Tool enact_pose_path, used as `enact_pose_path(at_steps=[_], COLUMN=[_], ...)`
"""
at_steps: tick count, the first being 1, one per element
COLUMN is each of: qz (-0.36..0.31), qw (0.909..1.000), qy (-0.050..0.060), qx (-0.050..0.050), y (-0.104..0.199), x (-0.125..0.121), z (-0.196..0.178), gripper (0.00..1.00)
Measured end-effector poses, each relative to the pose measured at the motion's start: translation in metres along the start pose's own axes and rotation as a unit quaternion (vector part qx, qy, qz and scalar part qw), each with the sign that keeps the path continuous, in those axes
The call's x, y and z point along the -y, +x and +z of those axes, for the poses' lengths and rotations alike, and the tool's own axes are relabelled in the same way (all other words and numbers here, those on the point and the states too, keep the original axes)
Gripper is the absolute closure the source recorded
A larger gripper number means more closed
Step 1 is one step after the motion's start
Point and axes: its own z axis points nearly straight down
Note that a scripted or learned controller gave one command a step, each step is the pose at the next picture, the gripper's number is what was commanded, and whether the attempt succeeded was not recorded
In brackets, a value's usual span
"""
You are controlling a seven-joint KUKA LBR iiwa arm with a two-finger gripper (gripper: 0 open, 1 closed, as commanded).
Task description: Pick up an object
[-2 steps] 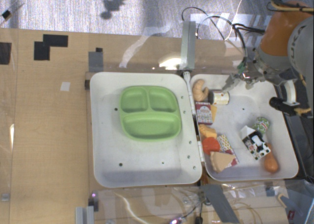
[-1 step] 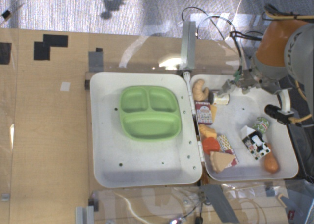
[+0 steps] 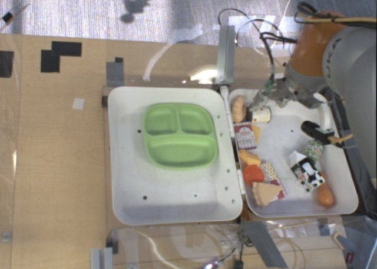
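Note:
The right bin [image 3: 344,206] holds several small items. Along its left wall lie a tan bread-like piece [image 3: 238,109], a red and pink carton [image 3: 245,136], a yellow wedge [image 3: 250,158] and a red-orange piece [image 3: 253,174]. At the front are a tan wedge [image 3: 266,193] and a patterned packet [image 3: 271,172]. To the right are a cow-patterned carton [image 3: 307,173], a green can [image 3: 314,149] and an orange piece [image 3: 325,196]. My gripper [image 3: 261,112] hangs low over the bin's back left part, just right of the bread-like piece. Nothing shows in its grasp.
The left bin [image 3: 126,203] carries a green divided plate [image 3: 179,135] in its middle. A metal divider post [image 3: 226,50] stands between the bins at the back. The grey arm with its orange band [image 3: 312,47] comes in over the right bin's back right corner.

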Motion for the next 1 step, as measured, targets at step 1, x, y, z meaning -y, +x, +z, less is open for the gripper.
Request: enact_pose_path(at_steps=[1], qz=[-0.035], qw=[0.9991], qy=[0.022], qx=[-0.012], y=[0.0345], x=[-0.0086], z=[-0.0744], gripper=[0.0])
